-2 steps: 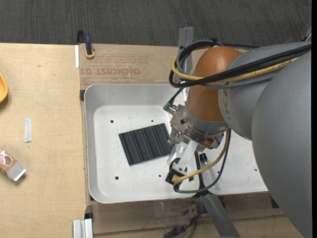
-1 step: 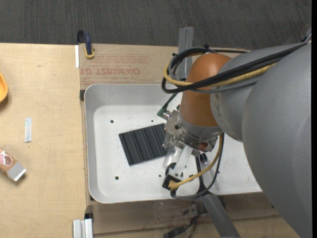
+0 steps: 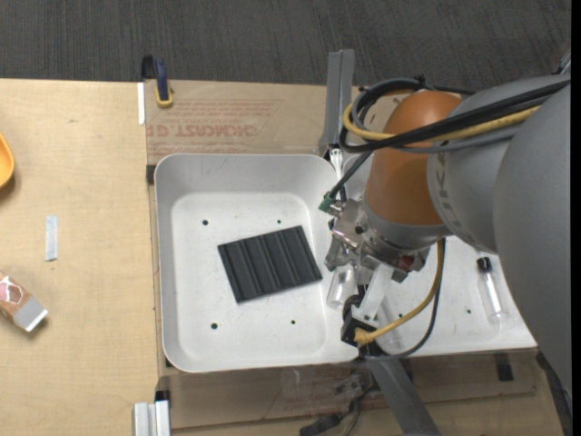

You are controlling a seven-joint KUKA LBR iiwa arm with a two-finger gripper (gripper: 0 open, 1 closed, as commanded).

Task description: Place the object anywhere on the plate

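One gripper (image 3: pixel 349 289) hangs over the seam between the bins; I cannot tell its state or whether it carries anything. The dark ribbed plate (image 3: pixel 270 263) lies flat mid left bin (image 3: pixel 182 243). I'd move left, centre above it, then lower before release.

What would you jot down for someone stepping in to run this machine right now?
Gripper: above the seam between the two bins; its fingers are too obscured to judge, and nothing is seen held.
Dark ribbed plate: flat in the left bin, nothing on it.
Small clear tube-like object: in the right bin, near its far side.
Done: nothing yet.
Left: pick up the object and set it on the plate.
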